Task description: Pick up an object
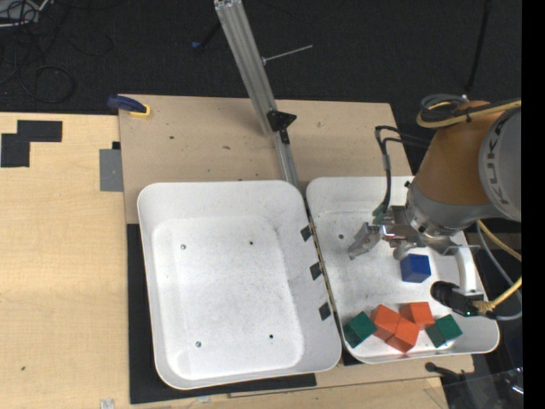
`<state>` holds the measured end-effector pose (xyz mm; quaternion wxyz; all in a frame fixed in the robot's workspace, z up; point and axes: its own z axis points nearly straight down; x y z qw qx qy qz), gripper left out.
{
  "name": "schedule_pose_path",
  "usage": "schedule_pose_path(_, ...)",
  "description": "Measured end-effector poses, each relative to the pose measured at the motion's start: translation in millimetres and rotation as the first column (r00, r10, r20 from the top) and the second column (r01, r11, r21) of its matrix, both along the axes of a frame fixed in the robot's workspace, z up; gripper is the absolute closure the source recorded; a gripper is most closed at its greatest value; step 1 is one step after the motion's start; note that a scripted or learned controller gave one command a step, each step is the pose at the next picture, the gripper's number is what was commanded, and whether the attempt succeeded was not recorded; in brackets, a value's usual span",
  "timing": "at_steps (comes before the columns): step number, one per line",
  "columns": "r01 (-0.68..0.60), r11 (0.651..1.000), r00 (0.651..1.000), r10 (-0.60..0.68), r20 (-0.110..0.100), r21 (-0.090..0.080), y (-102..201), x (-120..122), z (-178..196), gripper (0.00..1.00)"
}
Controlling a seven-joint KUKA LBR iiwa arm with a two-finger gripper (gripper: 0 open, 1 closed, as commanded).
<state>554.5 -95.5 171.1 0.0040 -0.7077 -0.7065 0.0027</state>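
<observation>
**Blocks lie toward the near edge, off to the side of the fingers**

The left bin carries no blocks; its white floor shows just a few dark specks. Between the two bins runs a seam with small black clips, and a slanted aluminium rail comes down from the table's far side to meet it.

In the right bin, the gripper hangs over the middle of the floor, pointing toward the seam. Its grey fingers look slightly apart with nothing between them, though the view is coarse here and the gap is hard to read with confidence. The floor under them is bare.

The candidate objects all sit closer to the bin's near edge than the fingers do. The blue cube is nearest, just beside the wrist and partly under the arm's body, lying toward the bin's right wall from the fingertips. Along the near edge sits a tight cluster: a green block, then orange blocks touching one another, then a second green block near the near right corner.

So the coming move, as I judge it, turns on shifting the fingers back toward the right wall and near edge; the blue cube stands alone and looks easier to straddle than the packed cluster.
</observation>
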Motion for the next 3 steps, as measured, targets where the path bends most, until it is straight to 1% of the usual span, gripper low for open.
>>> schedule_pose_path(1,0.000,1.000,1.000,0.000,0.000,0.000,-5,5,-59,0.00)
schedule_pose_path(2,0.011,1.000,1.000,-0.011,0.004,-0.001,-8,5,-46,1.00)
schedule_pose_path(3,0.002,1.000,1.000,-0.002,0.012,-0.002,-13,11,16,1.00)
